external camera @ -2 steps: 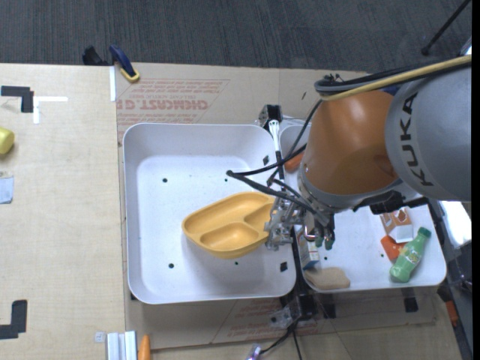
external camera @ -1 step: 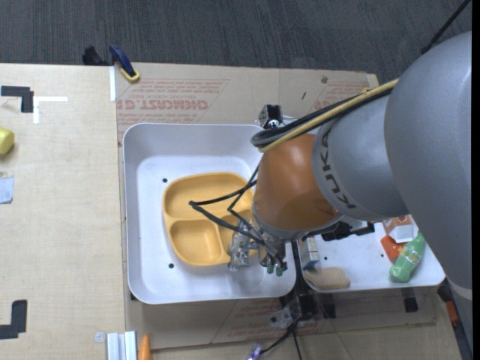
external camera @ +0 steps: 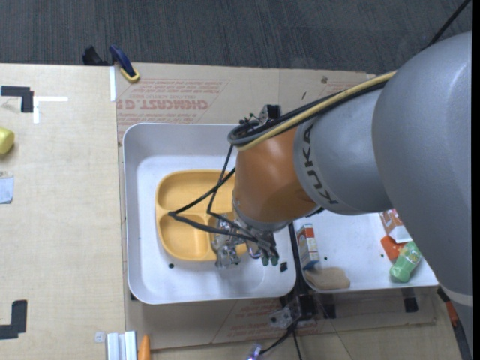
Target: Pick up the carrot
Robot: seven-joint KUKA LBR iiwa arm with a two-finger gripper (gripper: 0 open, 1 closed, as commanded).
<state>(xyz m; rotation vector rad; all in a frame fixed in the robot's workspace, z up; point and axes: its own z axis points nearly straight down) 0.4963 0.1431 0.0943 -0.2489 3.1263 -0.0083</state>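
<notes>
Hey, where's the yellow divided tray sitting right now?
The yellow divided tray lies in the left white bin, toward that bin's left half. The arm's orange band hangs over its right edge, with the claw just past its lower right corner.

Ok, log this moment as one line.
arm: over left bin | gripper: low at yellow tray edge | grasp: unclear | carrot: right bin

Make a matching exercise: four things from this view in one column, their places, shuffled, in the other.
Things:
1. yellow tray
2. gripper
3. green bottle
4. yellow object

Places:
A. right bin, near its right end
B. on the bench by the view's left edge
C. lying in the left bin
D. low over the left bin, at the tray's near right corner

Pairs: 1-C, 2-D, 3-A, 4-B
</notes>
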